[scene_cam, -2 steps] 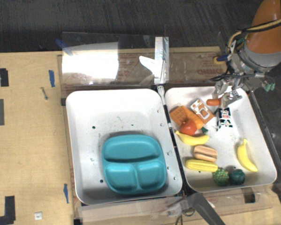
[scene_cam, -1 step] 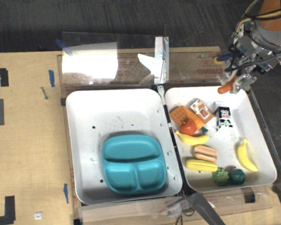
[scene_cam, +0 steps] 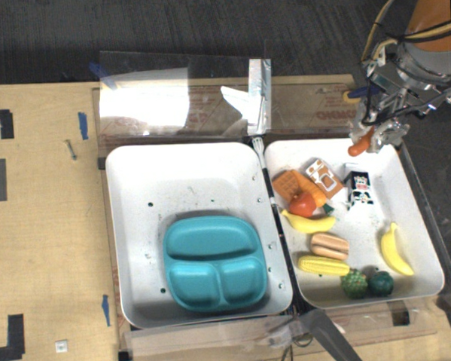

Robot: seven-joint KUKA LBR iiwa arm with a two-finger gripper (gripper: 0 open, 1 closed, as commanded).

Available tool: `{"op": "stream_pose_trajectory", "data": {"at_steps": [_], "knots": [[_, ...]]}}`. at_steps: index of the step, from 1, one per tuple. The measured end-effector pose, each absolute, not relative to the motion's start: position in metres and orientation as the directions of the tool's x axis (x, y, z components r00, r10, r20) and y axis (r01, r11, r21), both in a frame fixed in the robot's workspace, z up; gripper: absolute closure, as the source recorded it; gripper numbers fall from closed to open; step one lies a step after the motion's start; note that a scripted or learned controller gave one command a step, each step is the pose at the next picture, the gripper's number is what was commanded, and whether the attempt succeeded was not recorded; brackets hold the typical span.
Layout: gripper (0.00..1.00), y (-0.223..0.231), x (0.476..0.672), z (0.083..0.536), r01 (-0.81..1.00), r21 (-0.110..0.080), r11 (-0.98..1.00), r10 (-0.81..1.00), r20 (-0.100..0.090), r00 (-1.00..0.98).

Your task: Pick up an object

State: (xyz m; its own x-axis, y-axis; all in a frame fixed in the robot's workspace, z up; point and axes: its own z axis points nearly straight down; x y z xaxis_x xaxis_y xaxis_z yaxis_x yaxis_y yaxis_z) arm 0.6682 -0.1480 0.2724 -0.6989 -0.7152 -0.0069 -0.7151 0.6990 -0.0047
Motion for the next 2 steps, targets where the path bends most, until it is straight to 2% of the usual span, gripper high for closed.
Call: {"op": "stream_pose_trajectory", "data": {"at_steps": [1, 2], "knots": [[1.00, -0.091, 0.652, 0.259, -0.762, -0.001, 0.647, -0.762, -0.006, -0.647], [1.00, -0.047, 0.649, 0.260, -0.703, -0.001, 0.711, -0.703, -0.006, -0.711]]}}
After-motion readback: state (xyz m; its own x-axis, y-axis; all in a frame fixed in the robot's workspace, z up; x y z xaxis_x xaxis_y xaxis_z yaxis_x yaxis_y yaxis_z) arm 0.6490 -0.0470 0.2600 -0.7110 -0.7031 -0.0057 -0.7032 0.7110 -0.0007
